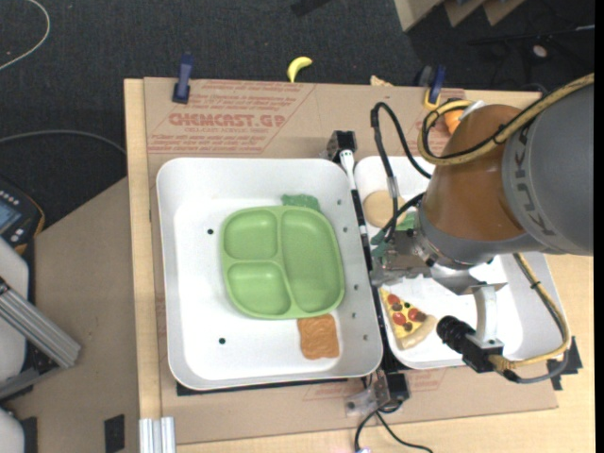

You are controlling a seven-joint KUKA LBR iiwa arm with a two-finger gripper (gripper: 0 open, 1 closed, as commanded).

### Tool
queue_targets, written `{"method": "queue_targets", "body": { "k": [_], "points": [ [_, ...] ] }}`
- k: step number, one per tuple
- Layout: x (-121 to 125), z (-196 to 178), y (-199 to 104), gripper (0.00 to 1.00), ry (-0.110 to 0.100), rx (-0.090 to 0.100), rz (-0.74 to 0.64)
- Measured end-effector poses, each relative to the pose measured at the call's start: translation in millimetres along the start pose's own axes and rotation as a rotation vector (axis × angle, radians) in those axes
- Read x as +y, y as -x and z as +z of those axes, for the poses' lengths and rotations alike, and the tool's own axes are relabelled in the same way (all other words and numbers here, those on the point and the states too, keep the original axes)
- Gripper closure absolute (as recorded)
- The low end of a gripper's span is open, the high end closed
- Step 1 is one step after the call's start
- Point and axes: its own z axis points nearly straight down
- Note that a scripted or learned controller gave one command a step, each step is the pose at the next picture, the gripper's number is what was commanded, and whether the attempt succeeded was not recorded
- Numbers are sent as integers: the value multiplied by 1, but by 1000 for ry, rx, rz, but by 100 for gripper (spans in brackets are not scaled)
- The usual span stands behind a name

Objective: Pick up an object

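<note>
The arm (pixel 491 182) reaches in from the right and covers most of the right bin (pixel 528 333). Its gripper (pixel 392 258) hangs low at that bin's left wall, hidden under the wrist body. A toy pizza slice (pixel 408 318) lies just below it in the right bin's front left corner. A beige round object (pixel 376 208) sits in the same bin a little behind the gripper. In the left bin (pixel 189 253) a green divided plate (pixel 282 260) lies in the middle, with a tan toast piece (pixel 319 337) at its front edge and a small green item (pixel 302 200) at its far edge.
The bins stand on a brown board (pixel 236 116) with blue clamps (pixel 182 79) at the back corners. A yellow banana-like piece (pixel 298 66) lies behind the board. Black cables (pixel 396 140) loop over the right bin's back. A black fitting (pixel 467 340) juts from the arm near the front.
</note>
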Motion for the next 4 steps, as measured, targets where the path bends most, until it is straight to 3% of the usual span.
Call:
{"method": "queue_targets", "body": {
  "k": [1,2,3,4],
  "points": [
    [-1,-6,9,100,-6,-4,15],
    [14,-77,-119,100,0,2,0],
    [32,-269,-178,100,10,5,7],
    [31,-270,-175,100,-5,-4,13]
  ]
}}
